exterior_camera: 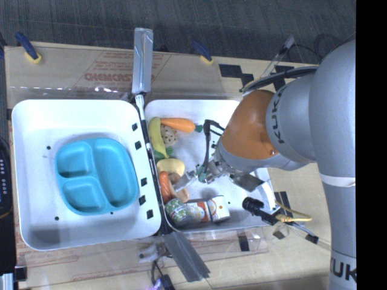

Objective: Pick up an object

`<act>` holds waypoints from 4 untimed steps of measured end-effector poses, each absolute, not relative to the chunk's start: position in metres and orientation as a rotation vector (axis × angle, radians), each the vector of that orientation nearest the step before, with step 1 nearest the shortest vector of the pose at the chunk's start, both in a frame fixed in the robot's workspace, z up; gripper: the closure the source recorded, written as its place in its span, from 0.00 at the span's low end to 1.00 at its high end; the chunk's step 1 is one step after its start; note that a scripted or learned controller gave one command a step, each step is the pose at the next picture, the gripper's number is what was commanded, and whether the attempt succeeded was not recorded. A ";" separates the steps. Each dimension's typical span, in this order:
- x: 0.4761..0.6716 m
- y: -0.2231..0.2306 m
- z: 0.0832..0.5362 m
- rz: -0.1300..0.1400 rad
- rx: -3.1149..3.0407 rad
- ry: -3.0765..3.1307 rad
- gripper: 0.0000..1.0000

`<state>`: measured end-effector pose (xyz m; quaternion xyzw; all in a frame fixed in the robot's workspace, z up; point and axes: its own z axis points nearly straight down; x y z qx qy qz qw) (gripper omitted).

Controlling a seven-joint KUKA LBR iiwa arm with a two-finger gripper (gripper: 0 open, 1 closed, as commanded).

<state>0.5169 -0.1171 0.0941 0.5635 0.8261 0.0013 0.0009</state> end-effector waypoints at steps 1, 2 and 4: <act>0.596 -0.121 0.094 0.003 1.767 2.594 0.00; 0.615 -0.107 0.234 0.006 1.674 2.648 0.00; 0.655 -0.178 0.199 0.004 1.746 2.599 0.00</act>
